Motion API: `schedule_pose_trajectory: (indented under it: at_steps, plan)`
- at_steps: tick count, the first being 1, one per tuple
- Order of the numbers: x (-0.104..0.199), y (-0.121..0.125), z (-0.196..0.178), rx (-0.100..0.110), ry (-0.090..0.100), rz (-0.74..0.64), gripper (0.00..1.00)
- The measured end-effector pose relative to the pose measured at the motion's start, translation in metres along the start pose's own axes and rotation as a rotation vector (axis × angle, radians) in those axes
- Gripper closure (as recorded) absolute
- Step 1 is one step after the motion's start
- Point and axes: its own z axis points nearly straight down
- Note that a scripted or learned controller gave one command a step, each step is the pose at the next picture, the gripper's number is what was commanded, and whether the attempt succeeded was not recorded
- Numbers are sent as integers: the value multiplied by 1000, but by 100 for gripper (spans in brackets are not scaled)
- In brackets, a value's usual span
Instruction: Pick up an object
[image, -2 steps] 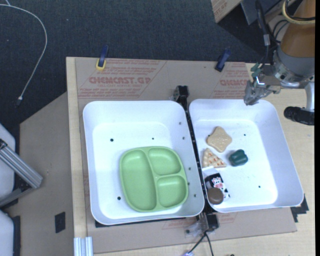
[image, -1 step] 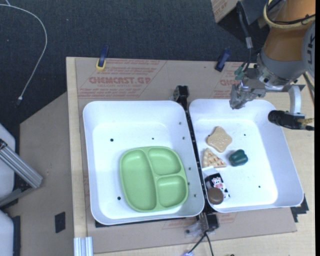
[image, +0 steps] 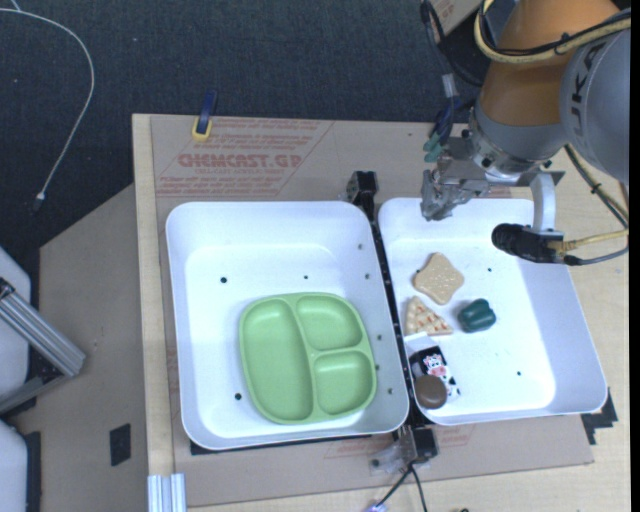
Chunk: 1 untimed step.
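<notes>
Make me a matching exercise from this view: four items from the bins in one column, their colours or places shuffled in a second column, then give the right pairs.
Items:
1. divided plate
2. toy bread slice
3. rounded block
4. toy pizza slice

Descriptions:
A. dark green, right bin
B. light green, left bin
C. triangular, close to the wall between the bins
D. tan, nearest the gripper

Pairs: 1-B, 2-D, 3-A, 4-C

Robotics lab: bench w/ white bins (image: 190, 300), loose cables (image: 70, 60).
</notes>
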Motion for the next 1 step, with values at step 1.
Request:
schedule_pose_trajectory:
  at_steps: [1]
  plan:
    - [56,-1,19,2,-1,2,100]
